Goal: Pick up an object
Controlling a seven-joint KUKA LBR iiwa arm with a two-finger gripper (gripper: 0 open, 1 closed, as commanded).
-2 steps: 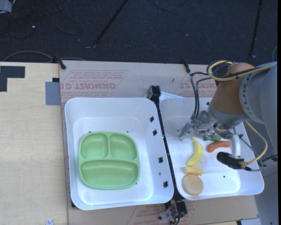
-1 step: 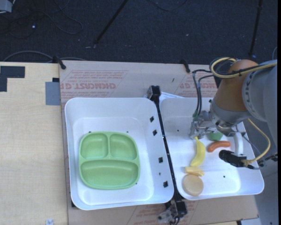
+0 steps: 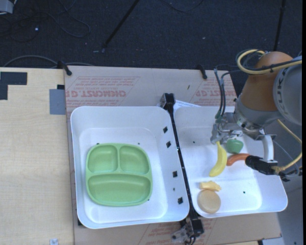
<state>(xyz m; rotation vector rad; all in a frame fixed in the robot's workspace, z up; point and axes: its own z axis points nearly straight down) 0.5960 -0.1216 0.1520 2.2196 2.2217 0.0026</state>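
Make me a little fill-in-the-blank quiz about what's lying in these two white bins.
1. The divided plate in the left bin is coloured ____.
2. That plate has ____ compartments.
3. The yellow fruit in the right bin is a ____.
4. The end effector hangs over the ____ bin.

Missing words: green; three; banana; right.

A long yellow toy banana [image 3: 220, 161] lies in the right white bin [image 3: 265, 200], its top end up by a small round green toy [image 3: 235, 146]. A thin orange toy like a carrot [image 3: 236, 158] lies just beside them. Lower down sit a small yellow piece [image 3: 210, 186] and a round tan cookie shape [image 3: 209, 202], touching.
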